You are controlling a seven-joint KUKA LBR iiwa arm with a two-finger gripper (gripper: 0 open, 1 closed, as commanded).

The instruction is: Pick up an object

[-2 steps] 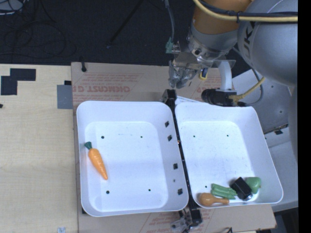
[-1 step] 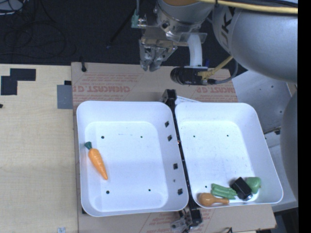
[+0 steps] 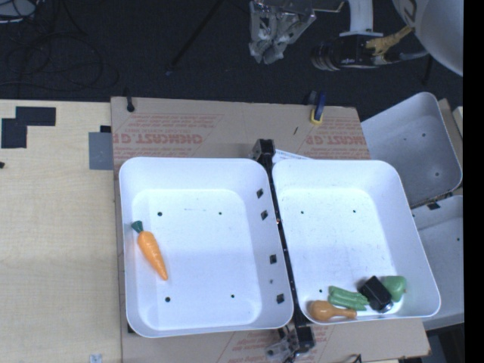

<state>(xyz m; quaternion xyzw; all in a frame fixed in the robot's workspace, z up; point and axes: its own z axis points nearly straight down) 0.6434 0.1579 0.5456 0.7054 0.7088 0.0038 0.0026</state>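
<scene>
two shallow white bins sit side by side on a cardboard sheet (image 3: 227, 131), which lies over the pale wooden bench (image 3: 53, 240); the sheet looks meant to keep the bins level and in a fixed spot for the arm. the left bin (image 3: 197, 176) and the right bin (image 3: 340, 176) touch along a dark clip strip (image 3: 274, 233) that seems to lock them together so neither slides when something is nudged.

above the bins, up at the top of the view, the arm (image 3: 393, 21) hangs well apart from everything below, parked high, probably so the camera gets a clean look at the contents. the gripper (image 3: 276, 32) points down with nothing between its fingers; how far apart they stand is too dim to tell.

in the left bin a toy carrot (image 3: 153, 254) lies alone near the left wall, slanted, with bare floor around it, so it looks the easier thing to pick up. in the right bin's near corner four small things huddle together: a green pod (image 3: 348, 297), an orange pear-shaped piece (image 3: 330, 311), a black block (image 3: 376, 292) resting partly over the pod, and a green rounded piece (image 3: 395, 284) against the wall. crowded like that, a clean grasp there looks harder.
</scene>
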